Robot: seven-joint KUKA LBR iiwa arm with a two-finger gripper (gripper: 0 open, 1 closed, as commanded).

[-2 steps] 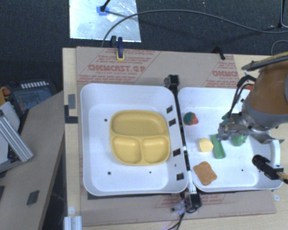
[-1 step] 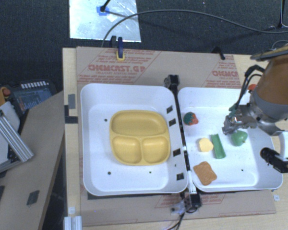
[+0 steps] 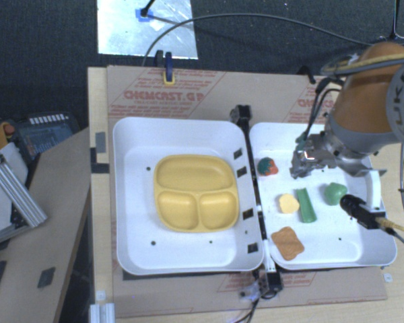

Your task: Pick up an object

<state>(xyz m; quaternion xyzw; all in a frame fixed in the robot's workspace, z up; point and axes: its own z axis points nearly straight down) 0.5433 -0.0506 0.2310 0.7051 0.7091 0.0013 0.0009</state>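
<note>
The right bin [image 3: 363, 247] has bare floor at its near right corner. Toys crowd its left side: a red ball [image 3: 267, 166], yellow block [image 3: 289, 203], green stick [image 3: 306, 205] and brown cookie [image 3: 287, 242]. The yellow tray [image 3: 192, 192] takes up the middle of the left bin [image 3: 131, 180].

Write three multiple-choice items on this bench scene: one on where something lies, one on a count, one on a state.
1. Where does the yellow divided tray lie?
A. in the left bin
B. in the right bin
C. on the bench beside the bins

2. How many compartments does that tray have?
A. two
B. three
C. five

3. How does the long green piece stand in the right bin?
A. lying flat on the bin floor
B. lifted by the gripper
C. stacked on the tray

Key: 1 A, the tray sits in the left bin; 2 B, one wide section above two smaller ones; 3 A, it rests on the floor beside a yellow piece, below the gripper.
</note>
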